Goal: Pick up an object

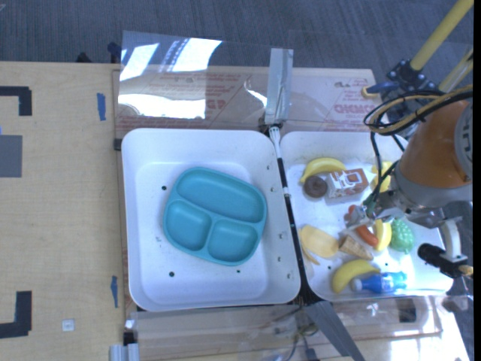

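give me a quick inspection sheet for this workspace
surface: wooden bench bearing two white bins, left bin and right bin
job's things: in the right bin, a banana, a brown round item, a small box, a yellow piece, a second banana, a blue bottle, a green item
clutter: teal divided tray in the left bin
grippers: gripper low over the right bin's pile; finger state unclear
cables: black and yellow cables looped above the arm
surroundings: clear panel behind the bins; blue tape marks on the bench
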Robot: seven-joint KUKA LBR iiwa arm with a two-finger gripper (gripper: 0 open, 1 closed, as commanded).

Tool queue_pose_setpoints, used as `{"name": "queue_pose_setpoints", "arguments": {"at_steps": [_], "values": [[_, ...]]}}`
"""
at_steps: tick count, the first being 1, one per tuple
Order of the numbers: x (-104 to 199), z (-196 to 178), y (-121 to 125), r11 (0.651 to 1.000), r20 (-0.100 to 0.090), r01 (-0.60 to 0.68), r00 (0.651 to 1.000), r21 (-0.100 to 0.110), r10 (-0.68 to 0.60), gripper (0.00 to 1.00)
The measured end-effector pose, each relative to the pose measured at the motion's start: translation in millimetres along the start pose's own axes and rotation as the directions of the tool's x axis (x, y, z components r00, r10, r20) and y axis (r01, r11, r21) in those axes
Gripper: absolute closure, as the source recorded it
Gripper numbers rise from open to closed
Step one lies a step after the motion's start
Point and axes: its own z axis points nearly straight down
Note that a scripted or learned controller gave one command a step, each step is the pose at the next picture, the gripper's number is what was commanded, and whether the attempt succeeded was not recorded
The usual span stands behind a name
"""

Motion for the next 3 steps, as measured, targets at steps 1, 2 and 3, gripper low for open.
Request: {"name": "queue_pose_setpoints", "arguments": {"at_steps": [1, 2, 3], "values": [[-13, -53, -26, 0.994, 0.002, 0.107, 0.994, -0.002, -0.107, 1.00], [41, -125, 26, 1.000, 0.000, 0.010, 1.000, -0.004, -0.010, 1.00], [17, -82, 6, 0.996, -0.003, 0.088, 0.996, 0.006, -0.088, 1.00]]}}
